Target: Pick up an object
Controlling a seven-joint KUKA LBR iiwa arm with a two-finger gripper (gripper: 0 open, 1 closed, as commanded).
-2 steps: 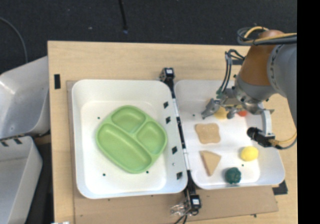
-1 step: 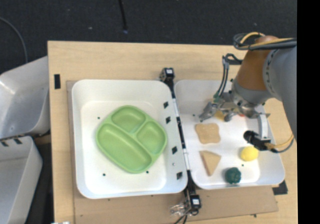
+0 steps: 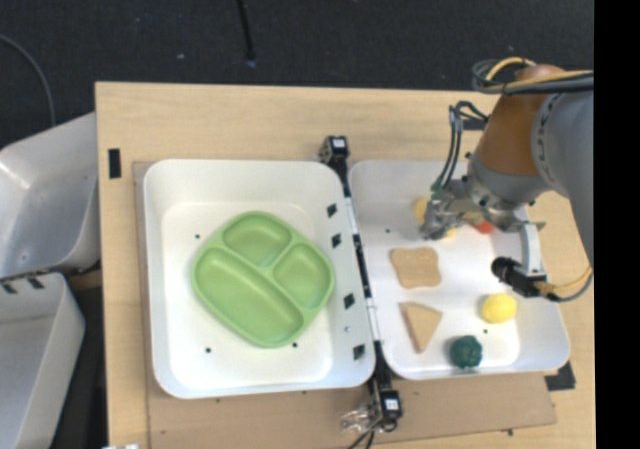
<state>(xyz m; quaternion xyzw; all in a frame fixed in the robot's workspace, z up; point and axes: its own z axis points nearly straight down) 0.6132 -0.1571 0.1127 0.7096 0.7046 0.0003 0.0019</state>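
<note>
Currently, you have the arm (image 3: 530, 137) reaching in from the right of the frame, with the gripper (image 3: 440, 219) low over the upper left part of the right bin (image 3: 540, 342). Whether the claw is released or clenched cannot be told from this angle; the wrist hides it.

Candidate objects all lie in the right bin. A small yellow piece (image 3: 424, 207) sits just beside the gripper, partly covered by it, and a red bit (image 3: 485, 228) peeks out under the wrist. Below them in the frame lie a square tan slice (image 3: 415, 266), a triangular tan wedge (image 3: 422, 323), a yellow ball (image 3: 498, 309) and a dark green ball (image 3: 465, 351). The left bin (image 3: 160, 357) holds a green divided plate (image 3: 262, 278).

Risks, as judged from this position:
- The yellow piece lies close to the bin's upper left wall; a closing stroke could push it against the wall instead of seating it.
- The flat tan slice, just below the gripper, gives little edge and may slip.
- The balls would likely roll if nudged.
- The cable and fitting (image 3: 520, 277) hanging off the wrist pass near the yellow ball and could knock it.
</note>
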